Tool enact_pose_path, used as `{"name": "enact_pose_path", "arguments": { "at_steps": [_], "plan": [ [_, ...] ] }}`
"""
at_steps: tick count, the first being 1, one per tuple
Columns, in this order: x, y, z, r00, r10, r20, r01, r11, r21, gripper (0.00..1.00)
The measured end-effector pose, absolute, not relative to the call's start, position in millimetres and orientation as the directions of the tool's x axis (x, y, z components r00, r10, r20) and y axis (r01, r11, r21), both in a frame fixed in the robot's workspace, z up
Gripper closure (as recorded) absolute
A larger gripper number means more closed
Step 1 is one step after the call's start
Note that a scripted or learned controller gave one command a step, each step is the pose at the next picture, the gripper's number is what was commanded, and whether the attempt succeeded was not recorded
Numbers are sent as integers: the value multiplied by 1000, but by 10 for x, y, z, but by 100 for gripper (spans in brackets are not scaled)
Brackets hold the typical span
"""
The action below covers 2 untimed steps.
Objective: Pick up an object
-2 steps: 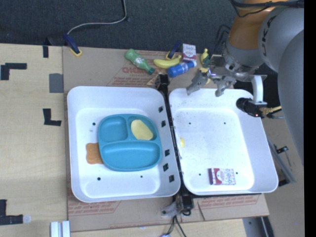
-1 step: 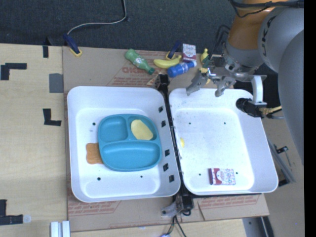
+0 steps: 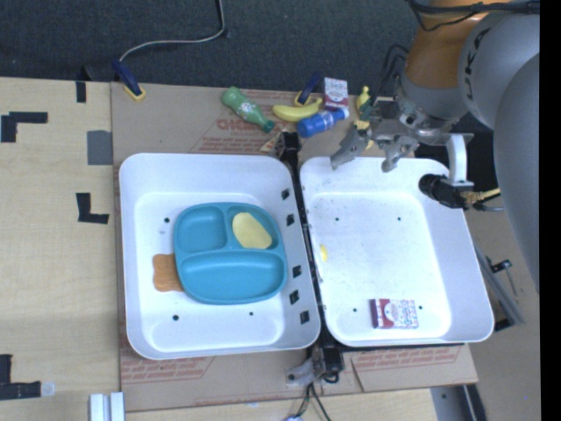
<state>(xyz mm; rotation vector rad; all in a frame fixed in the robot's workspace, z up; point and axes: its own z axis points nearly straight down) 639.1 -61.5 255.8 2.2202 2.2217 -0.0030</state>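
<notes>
A small red-and-white packet [image 3: 393, 313] lies flat near the front edge of the right bin [image 3: 456, 261], well apart from the claw [image 3: 369, 153]. The claw hangs released over that bin's far edge, fingers spread and grasping nothing. In the left bin [image 3: 140, 235] a blue divided plate [image 3: 230, 261] carries a yellow piece [image 3: 252, 231], with an orange piece [image 3: 164, 273] touching its left side.

Black cable [image 3: 213, 7] above cardboard sheet [image 3: 175, 117]

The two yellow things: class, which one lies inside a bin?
The yellow chip, lying in the blue tray in the left bin. The banana lies outside, on the cardboard behind both bins.
</notes>
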Motion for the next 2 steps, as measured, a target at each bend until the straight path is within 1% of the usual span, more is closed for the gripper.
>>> {"name": "enact_pose_path", "arguments": {
  "at_steps": [2],
  "plan": [
    [6391, -615, 2558, -1, 1000, -2, 1000, 1, -1, 0]
  ]
}}
